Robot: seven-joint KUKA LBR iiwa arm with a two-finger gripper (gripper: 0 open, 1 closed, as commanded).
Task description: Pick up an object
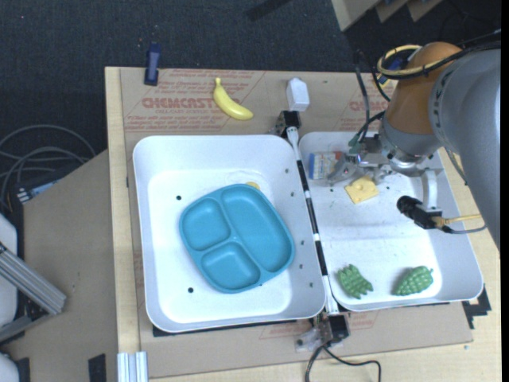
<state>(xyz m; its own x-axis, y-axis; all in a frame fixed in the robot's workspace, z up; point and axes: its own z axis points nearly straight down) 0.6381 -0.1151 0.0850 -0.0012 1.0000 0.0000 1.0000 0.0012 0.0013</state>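
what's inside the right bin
In the right bin: a yellow cheese-like wedge, two green leafy items, and a small pale packet. The gripper and arm cover the far corner.

Dark carpet-like floor around wooden bench.

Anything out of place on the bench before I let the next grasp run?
Yes: a yellow banana lies outside both bins, on the board behind the left bin. A white block also sits out there, near the divider. The blue tray lies askew in the left bin.
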